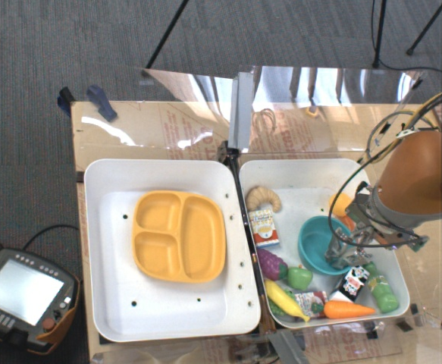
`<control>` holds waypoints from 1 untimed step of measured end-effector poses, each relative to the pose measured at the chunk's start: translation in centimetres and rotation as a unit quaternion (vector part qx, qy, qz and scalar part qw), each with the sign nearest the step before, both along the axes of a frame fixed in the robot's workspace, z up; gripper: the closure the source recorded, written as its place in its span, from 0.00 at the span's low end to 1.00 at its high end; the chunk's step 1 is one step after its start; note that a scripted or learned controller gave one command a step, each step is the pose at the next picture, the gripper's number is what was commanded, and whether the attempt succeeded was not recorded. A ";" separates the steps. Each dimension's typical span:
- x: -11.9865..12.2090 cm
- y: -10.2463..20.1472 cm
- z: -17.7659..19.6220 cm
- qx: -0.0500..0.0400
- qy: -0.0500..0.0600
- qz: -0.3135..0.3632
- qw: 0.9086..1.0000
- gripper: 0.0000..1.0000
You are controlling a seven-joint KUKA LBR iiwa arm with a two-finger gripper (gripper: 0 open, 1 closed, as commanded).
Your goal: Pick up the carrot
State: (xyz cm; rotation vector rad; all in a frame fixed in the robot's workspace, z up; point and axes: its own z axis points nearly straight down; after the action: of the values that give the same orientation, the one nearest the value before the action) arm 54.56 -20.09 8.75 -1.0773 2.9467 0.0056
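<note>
Still in the approach: gripper (342, 258) over the teal bowl (317, 243), finger state impossible to tell. Carrot (348, 309) untouched nearby. Next, probably shift toward it and descend.

We can't read any text for certain. The clear sheet (205, 131) behind the right bin (296, 177) carries faint reddish print, too blurred to make out. The small carton (264, 227) inside that bin has a printed face we can't resolve either.

The orange carrot (348, 309) lies flat, seemingly untouched, near the right bin's front wall.
</note>
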 end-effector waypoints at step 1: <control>0.0 0.0 0.1 -0.001 -0.001 0.000 1.000 0.00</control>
State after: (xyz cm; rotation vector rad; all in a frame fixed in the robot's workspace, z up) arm 54.60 -20.13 8.84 -1.0778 2.9458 0.0029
